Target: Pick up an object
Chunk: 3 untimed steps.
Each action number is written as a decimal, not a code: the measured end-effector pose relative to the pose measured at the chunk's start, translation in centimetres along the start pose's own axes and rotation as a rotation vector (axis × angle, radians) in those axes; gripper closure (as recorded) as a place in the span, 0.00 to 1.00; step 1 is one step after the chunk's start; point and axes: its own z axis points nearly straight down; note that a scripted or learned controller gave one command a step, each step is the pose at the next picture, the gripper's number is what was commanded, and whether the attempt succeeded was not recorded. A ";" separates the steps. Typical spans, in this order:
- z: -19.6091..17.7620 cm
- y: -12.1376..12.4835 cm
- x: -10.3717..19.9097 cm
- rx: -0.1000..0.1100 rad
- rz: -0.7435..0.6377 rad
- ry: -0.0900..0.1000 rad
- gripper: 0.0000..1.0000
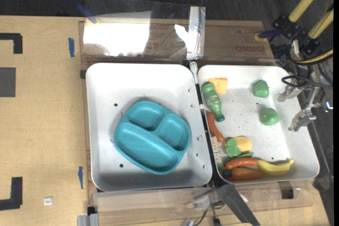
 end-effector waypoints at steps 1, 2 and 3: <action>11.4 -0.5 3.9 0.002 -0.171 -0.006 0.00; 12.0 -0.6 5.3 0.009 -0.616 -0.015 0.00; 12.1 -0.3 3.4 0.004 -1.020 -0.011 0.00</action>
